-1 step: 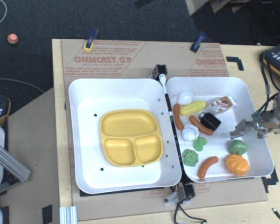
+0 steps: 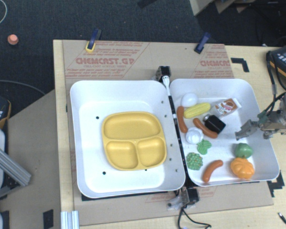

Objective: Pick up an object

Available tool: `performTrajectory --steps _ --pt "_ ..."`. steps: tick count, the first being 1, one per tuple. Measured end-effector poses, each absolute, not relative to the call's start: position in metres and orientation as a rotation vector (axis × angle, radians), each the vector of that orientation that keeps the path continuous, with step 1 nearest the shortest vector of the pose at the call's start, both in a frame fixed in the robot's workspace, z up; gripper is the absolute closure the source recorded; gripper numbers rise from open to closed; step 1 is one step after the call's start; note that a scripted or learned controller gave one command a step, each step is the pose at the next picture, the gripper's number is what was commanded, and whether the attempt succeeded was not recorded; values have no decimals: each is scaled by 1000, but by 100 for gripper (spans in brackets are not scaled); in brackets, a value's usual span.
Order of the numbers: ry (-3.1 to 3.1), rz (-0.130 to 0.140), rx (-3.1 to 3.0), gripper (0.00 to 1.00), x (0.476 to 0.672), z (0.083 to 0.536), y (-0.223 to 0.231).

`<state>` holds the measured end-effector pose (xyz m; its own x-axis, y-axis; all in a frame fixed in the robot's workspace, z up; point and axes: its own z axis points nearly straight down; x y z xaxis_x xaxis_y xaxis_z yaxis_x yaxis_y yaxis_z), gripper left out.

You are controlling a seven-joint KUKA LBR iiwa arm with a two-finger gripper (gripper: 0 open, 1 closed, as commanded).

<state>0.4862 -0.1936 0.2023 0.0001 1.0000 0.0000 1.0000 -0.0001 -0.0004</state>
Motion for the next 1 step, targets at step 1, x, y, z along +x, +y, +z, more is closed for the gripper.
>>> performTrajectory --steps 1 --pt "-2216 4 -2218 0 481 159 -195"
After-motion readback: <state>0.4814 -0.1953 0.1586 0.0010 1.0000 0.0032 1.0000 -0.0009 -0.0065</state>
